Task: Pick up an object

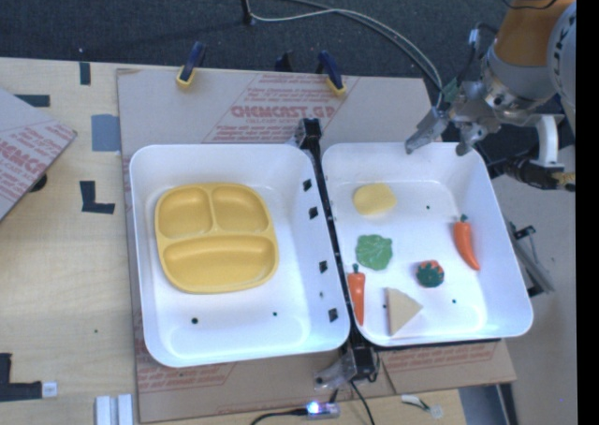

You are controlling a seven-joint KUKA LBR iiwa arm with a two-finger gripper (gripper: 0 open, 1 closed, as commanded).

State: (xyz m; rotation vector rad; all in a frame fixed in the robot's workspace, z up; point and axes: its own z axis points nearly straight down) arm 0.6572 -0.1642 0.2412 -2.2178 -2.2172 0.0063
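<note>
Six small plastic food toys [373, 198] lie apart for easy picking; our two-finger gripper [440, 142] hovers open, holding nothing

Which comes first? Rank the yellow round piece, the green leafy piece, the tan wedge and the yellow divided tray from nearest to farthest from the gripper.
1. Yellow round piece, right bin's upper left.
2. Green leafy piece, right bin's middle.
3. Tan wedge, right bin's lower edge.
4. Yellow divided tray, left bin.
Gripper hovers at the right bin's top edge.
</note>
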